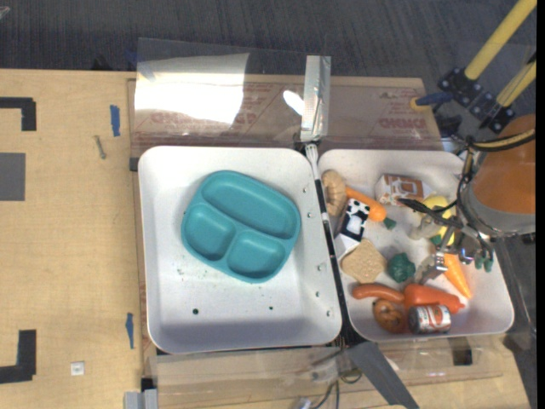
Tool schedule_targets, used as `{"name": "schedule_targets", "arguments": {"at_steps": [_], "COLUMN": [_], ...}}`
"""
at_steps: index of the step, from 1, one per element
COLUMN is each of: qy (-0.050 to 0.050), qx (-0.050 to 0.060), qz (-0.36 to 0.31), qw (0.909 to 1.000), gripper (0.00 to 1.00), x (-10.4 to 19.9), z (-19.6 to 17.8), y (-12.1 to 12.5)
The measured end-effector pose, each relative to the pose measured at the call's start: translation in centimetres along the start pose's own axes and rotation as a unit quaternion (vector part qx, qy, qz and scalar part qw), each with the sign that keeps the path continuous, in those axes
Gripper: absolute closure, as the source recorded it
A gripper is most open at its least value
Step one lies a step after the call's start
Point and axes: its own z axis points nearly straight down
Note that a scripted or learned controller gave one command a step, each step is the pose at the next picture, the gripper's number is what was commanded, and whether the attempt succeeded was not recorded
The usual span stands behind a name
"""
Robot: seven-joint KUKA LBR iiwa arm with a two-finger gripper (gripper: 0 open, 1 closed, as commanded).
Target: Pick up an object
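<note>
You see the gripper (444,239) low over the right bin (502,313), its tip lost among toys beside the carrot (457,275); its grip you cannot tell.

Grey arm (502,186), wrist apparently lowered

Teal divided plate (242,225) in left bin (162,254).
</note>
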Motion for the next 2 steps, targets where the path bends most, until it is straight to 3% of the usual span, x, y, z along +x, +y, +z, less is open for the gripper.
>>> {"name": "schedule_targets", "arguments": {"at_steps": [1,2], "qy": [0.003,-0.003], "qx": [0.001,0.001], "qz": [0.054,0.053], "qw": [0.9986,0.9986], "gripper": [0.0,1.0], "x": [-0.6,-1.0], "z": [0.1,-1.3], "y": [0.6,0.7]}}
